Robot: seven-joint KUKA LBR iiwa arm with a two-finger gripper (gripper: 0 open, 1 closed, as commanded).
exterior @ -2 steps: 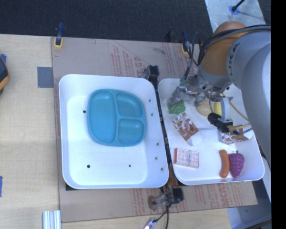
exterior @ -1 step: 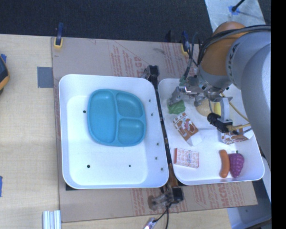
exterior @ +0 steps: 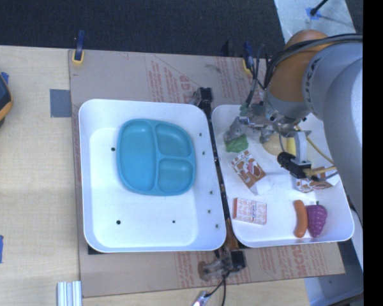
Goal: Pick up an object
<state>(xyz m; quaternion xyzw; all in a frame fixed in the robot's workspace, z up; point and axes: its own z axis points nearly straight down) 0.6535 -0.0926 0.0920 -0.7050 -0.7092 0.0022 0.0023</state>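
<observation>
My gripper point(exterior: 246, 126) hangs low over the far left corner of the right bin point(exterior: 345, 233), reaching in from the right. A small green object point(exterior: 236, 143) lies right beneath it, touching or nearly touching it; whether it is gripped is not visible. Close by in the same bin lie a brown-and-white packet point(exterior: 247, 169), a second flat packet point(exterior: 250, 210), an orange sausage point(exterior: 299, 218), a purple bunch of grapes point(exterior: 316, 219) and a yellow piece point(exterior: 290, 145) partly hidden by the wrist.
The left bin point(exterior: 96, 190) holds a blue divided plate point(exterior: 156, 156). A small patterned item point(exterior: 306, 185) lies near the right bin's right side. The arm covers the far right corner of that bin.
</observation>
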